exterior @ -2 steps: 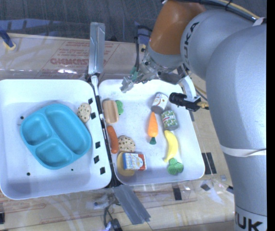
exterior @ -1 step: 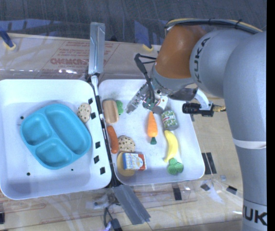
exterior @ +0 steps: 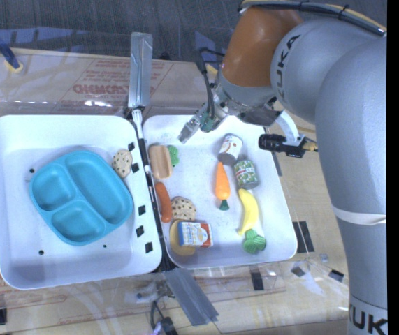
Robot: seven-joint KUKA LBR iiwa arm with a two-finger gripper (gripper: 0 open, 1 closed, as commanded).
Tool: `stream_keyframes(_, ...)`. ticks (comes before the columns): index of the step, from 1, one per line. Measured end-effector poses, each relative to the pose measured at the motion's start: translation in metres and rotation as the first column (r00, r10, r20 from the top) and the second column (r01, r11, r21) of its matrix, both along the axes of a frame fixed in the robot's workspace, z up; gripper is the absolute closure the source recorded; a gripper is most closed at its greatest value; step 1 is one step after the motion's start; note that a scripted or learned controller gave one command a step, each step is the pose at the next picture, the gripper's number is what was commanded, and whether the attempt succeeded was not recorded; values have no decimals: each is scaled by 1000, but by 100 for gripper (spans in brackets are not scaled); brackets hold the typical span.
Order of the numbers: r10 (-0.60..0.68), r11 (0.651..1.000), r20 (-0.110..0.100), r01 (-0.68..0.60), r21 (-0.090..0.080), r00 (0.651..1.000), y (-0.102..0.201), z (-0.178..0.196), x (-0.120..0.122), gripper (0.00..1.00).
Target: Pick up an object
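a: while the grey arm leans in over the right bin [exterior: 283, 208], what writing can you read?

b: "kuka" on the arm near the orange band, and again at the lower right. faint red print on the sheet behind the bins is illegible. the small carton [exterior: 193, 234] has a label, too small to read.

a: and the gripper [exterior: 198, 126]?

b: above the bin's far left corner, nothing between its fingers; whether they're spread, i cannot tell.

a: the toys?

b: carrot [exterior: 221, 182], banana [exterior: 247, 211] and two cans [exterior: 238, 160] lie mid-bin; a hot dog bun [exterior: 160, 161] by the left wall. a blue divided plate [exterior: 80, 197] sits in the left bin [exterior: 10, 257].
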State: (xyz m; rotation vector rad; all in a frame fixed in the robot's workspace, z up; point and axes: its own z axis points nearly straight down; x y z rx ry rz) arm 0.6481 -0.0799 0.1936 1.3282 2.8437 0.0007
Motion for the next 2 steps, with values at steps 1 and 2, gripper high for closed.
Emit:
stream_keyframes(1,-138,990,-2,138,-1,990,-64,12,-6,100)
stream_keyframes(2,-138,990,-2,138,-1,990,-64,12,-6,0)
